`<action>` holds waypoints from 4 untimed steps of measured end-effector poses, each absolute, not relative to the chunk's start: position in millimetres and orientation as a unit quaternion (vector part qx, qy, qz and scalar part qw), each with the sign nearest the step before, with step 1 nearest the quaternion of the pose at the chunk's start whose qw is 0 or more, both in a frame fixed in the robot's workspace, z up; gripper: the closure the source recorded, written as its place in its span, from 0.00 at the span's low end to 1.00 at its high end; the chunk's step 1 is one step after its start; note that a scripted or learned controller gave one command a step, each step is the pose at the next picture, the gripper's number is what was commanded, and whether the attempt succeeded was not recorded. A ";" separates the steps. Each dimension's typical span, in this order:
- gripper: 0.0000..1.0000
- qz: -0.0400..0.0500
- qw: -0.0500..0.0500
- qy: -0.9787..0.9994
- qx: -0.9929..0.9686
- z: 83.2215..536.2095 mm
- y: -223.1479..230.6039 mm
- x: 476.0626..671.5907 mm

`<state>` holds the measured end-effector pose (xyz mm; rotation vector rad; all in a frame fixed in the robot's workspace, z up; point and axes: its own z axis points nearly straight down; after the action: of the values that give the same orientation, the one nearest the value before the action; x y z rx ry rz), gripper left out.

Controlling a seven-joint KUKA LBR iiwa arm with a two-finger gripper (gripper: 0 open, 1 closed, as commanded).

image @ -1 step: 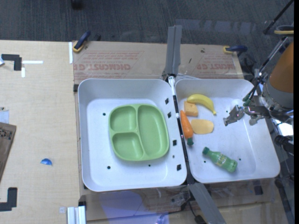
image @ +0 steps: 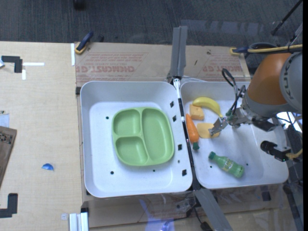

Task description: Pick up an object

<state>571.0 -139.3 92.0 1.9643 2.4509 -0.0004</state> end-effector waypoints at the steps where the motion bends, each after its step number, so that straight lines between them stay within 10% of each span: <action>1: 0.00 0.000 0.001 0.849 0.528 92.4 -119.4 615.1; 2: 0.00 0.000 0.000 0.801 0.598 107.0 -165.3 537.4; 3: 0.00 0.000 0.000 0.819 0.574 91.6 -104.8 618.8; 4: 1.00 0.000 0.001 0.818 0.575 101.1 -105.7 619.2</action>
<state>619.2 -105.7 101.1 1.8039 2.5693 -0.0009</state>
